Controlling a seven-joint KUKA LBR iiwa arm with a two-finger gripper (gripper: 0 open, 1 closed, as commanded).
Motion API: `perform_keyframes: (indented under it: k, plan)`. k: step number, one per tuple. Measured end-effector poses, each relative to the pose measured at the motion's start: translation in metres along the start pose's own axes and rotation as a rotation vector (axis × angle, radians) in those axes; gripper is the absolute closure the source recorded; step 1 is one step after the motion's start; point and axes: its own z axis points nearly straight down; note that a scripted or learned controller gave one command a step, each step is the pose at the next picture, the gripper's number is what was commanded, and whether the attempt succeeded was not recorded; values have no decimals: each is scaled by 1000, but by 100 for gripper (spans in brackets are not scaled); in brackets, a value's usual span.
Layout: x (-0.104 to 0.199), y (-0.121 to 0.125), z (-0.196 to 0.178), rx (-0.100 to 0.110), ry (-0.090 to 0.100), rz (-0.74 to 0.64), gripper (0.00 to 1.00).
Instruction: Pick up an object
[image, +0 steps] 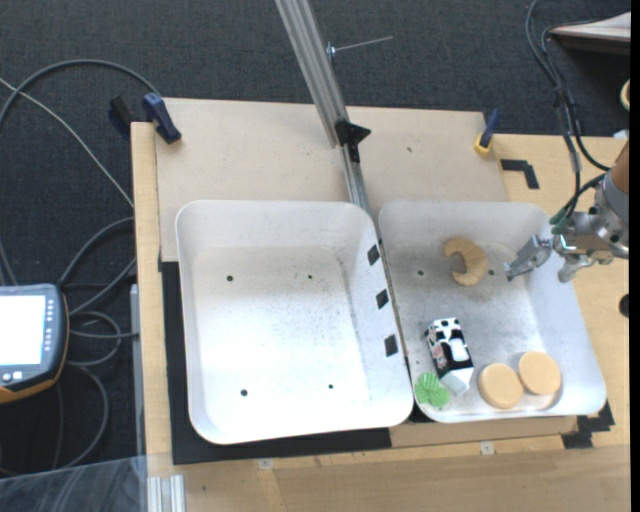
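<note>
The right bin (560, 300) holds a tan C-shaped piece (466, 260) near its back. A black-and-white box (449, 350) lies near the front, with a small green item (433, 391) at its near end. Two round tan discs (500, 386) (540, 373) sit side by side in the front right corner. My gripper (548, 262) hangs over the right bin's back right part, to the right of the C-shaped piece and apart from it. It is open, with nothing between the fingers.
The left bin (200, 260) stands beside the right one, with black clips (382, 298) on the shared wall. A metal rod (320, 80) slants in from the top. Blue (160, 115) and yellow (486, 140) clamps hold the board's back corners.
</note>
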Motion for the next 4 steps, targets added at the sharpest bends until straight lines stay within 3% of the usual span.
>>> perform_keyframes:
  k: [1, 4]
  plan:
    - [0, 1, -3, -5, -1, -1, 0]
    - [6, 2, 122, -1, -1, 0, 0]
